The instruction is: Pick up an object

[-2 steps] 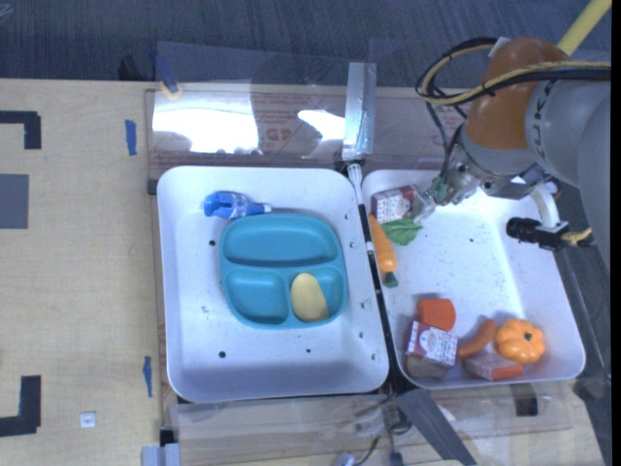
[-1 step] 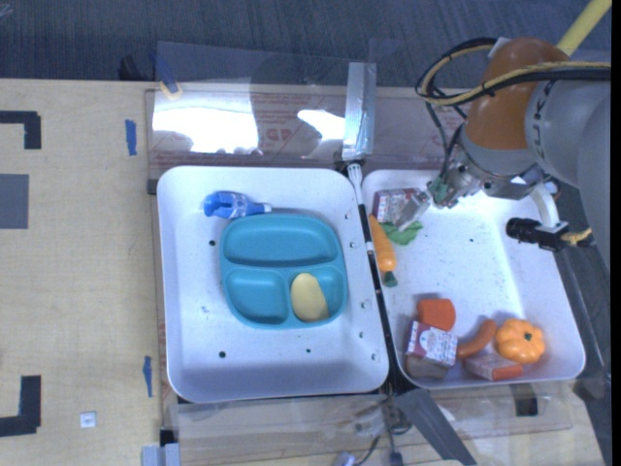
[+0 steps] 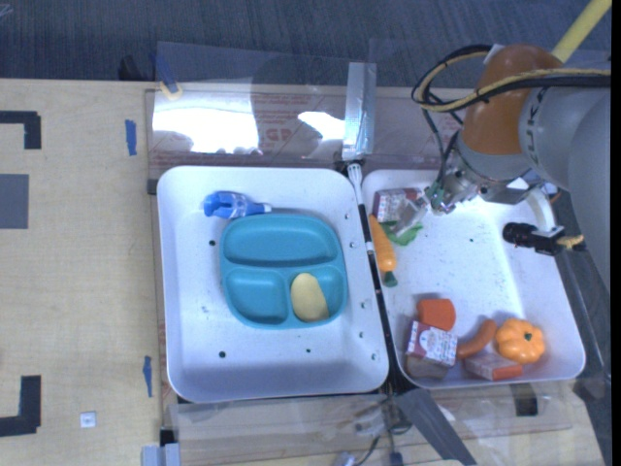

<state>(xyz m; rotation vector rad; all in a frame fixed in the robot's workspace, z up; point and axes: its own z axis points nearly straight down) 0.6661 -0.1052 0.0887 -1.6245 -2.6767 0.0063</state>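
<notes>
The pincer (image 3: 444, 198) hangs low over the right bin's (image 3: 543, 289) far left corner, just beside a small packet (image 3: 397, 205); whether it is apart or together I cannot tell. Probably best: descend squarely onto the packet, avoiding the carrot (image 3: 383, 246).

Light wooden bench top (image 3: 78, 289) carries black tape corner marks (image 3: 24, 129) and blue tape tabs (image 3: 130, 136). Dark blue-grey carpeted floor (image 3: 243, 8) lies beyond. Clear plastic sheet (image 3: 252, 115) (strong overhead glare) spans the far edge.
</notes>
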